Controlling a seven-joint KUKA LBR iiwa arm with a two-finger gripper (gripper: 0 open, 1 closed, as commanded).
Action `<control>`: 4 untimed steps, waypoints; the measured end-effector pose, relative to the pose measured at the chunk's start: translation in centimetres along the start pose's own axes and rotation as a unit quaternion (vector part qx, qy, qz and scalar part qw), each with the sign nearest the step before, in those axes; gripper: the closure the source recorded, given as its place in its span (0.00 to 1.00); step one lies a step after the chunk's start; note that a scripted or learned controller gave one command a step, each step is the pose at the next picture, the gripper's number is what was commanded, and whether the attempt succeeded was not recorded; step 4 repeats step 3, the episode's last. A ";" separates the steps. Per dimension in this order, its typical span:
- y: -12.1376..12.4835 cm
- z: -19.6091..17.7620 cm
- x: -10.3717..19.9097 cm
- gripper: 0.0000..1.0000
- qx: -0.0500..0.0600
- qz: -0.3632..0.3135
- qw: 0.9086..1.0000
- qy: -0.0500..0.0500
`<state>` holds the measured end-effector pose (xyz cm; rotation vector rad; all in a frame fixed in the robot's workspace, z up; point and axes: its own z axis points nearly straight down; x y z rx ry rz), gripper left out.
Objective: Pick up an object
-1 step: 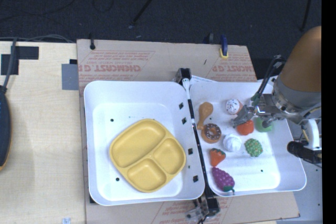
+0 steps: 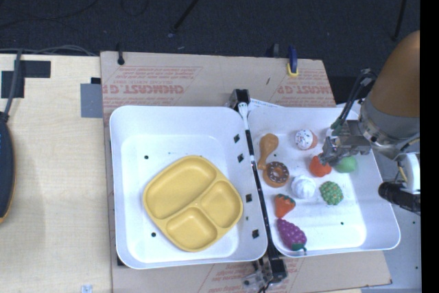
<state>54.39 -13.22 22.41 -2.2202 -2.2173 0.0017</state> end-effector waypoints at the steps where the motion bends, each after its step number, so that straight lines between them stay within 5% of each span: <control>1: -2.8 4.0 13.4 1.00 0.003 -0.006 1.000 0.002; 2: -5.6 -9.8 14.0 1.00 -0.007 -0.001 1.000 0.000; 3: -6.9 -14.1 16.6 1.00 -0.003 -0.001 1.000 -0.001; 4: -6.9 -14.1 16.6 1.00 -0.003 -0.001 1.000 -0.001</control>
